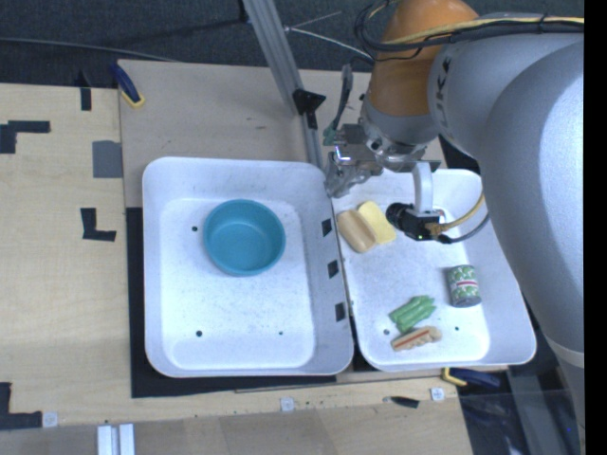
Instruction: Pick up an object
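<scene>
We log the gripper [353,171] over the far left corner of the right bin [503,349]; whether its fingers are open or shut we cannot tell, and nothing shows between them. Nearest object: the yellow block [366,227], just beside at 5 o'clock, long axis running 10-to-4. Green beans [412,311] and small can [463,285] lie farther, well apart.

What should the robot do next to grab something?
Probably lower the pincer a little toward the yellow sponge, since it hangs just above it at the top of the right bin. The sponge is the nearest object, nearer than the green beans and small can.
</scene>
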Controlling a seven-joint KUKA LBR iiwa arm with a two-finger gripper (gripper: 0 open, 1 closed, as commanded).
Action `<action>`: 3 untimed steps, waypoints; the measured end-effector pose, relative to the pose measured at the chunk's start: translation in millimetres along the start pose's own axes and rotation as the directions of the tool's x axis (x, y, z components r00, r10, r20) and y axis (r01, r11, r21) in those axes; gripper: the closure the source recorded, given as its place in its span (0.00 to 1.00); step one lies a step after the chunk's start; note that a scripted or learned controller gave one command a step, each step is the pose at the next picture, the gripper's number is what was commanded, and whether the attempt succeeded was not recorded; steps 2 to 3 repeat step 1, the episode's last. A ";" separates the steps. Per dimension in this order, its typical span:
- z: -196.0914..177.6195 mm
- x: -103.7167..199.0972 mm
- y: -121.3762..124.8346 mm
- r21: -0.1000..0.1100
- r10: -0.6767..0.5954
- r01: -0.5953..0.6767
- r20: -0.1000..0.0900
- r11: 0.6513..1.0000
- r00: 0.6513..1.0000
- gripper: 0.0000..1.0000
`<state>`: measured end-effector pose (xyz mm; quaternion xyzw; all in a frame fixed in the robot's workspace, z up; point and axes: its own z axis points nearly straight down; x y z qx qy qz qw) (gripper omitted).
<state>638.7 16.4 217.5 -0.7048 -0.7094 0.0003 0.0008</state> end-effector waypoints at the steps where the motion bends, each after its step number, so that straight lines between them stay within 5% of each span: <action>1: -10.0 61.2 6.3 -0.001 -0.002 0.002 -0.002 1.000 1.000 1.00; 3: -10.0 61.2 6.3 -0.001 -0.002 0.002 -0.002 1.000 1.000 1.00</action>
